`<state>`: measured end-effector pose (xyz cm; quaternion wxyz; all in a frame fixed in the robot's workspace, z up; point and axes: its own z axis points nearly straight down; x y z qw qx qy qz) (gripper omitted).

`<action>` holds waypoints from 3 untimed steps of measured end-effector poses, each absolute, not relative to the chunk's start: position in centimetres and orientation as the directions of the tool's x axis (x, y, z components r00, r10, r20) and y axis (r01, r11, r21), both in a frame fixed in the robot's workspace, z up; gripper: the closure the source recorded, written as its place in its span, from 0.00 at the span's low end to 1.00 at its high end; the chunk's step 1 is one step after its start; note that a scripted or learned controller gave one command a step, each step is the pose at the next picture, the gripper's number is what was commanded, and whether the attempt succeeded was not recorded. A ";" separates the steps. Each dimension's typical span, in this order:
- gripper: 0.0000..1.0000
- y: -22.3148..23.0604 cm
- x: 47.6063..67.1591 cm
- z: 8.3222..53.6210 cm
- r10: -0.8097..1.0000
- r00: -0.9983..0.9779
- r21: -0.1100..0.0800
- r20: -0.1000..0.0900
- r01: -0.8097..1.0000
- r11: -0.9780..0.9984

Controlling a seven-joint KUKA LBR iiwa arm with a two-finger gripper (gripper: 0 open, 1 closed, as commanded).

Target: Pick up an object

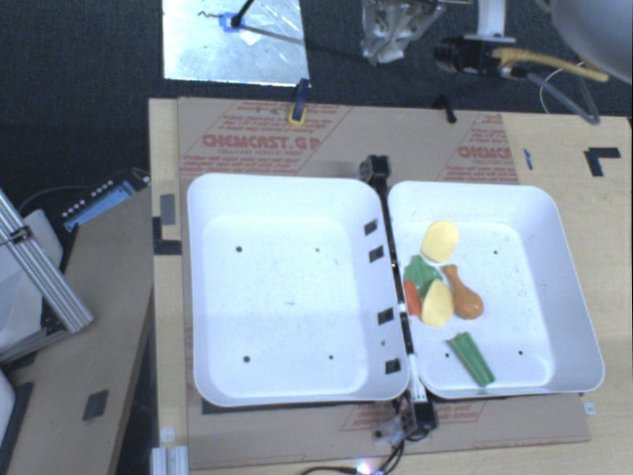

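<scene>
My gripper point(384, 49) hangs high at the top of the camera view, above the bench's far edge and well clear of both bins. Nothing shows between its translucent fingers point(374, 40), which look slightly apart. In the right bin point(564, 255), toward its left side, lies a cluster of toy foods: a yellow round piece point(440, 239), an orange-brown drumstick point(463, 295), a second yellow piece point(437, 304), a green leafy piece point(422, 272) and a red-orange piece point(411, 295). A green pod point(472, 357) lies apart, nearer the front.
The left bin point(287, 285) sits beside the right one, joined by a black clip strip point(388, 265). A shiny metal plate point(234, 26) lies on the dark floor at the back left. An aluminium frame point(40, 275) and a small controller point(99, 198) stand at the left.
</scene>
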<state>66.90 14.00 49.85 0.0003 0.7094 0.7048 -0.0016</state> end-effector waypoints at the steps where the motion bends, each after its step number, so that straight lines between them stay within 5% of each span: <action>1: 1.00 17.2 66.8 53.7 1.000 -0.006 0.006 0.003 1.000 0.005; 2: 1.00 7.4 66.8 44.5 1.000 0.007 -0.007 -0.004 1.000 -0.007; 3: 1.00 12.9 64.0 50.7 1.000 -0.009 0.007 0.003 1.000 0.009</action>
